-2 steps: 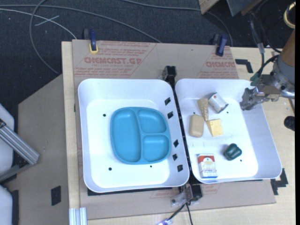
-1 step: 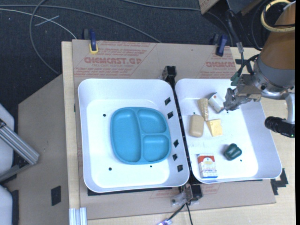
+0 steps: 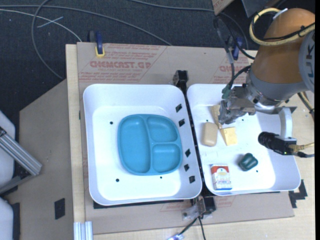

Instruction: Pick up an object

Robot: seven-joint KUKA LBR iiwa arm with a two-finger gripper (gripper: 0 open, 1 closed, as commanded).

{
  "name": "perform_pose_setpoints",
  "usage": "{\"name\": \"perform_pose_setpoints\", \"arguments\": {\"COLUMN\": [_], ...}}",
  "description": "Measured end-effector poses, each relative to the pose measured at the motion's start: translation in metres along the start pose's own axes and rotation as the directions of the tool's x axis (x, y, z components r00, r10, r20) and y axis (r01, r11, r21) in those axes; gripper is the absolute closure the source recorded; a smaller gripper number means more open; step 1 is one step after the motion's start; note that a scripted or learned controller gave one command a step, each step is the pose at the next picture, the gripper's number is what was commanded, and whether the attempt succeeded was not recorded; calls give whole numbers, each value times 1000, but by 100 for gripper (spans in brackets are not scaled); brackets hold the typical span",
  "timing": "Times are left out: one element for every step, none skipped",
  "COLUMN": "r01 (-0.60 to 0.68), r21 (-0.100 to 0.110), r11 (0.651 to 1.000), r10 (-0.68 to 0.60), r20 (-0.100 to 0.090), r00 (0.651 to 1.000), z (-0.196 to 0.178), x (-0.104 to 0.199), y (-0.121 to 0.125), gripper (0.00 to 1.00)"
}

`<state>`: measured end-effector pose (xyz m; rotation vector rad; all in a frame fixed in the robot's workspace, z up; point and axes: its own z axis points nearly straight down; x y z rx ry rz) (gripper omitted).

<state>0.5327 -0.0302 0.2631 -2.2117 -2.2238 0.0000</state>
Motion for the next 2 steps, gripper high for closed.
{"name": "perform_pose_setpoints", "arguments": {"r01": [0, 1], "r21": [1, 1], "r11": [1000, 1000], "r10": [0, -1], "r20": [0, 0], "r00": [1000, 1000], "z": [20, 35], "x": [51, 112], "y": [-1, 2], "gripper": [100, 100]}}
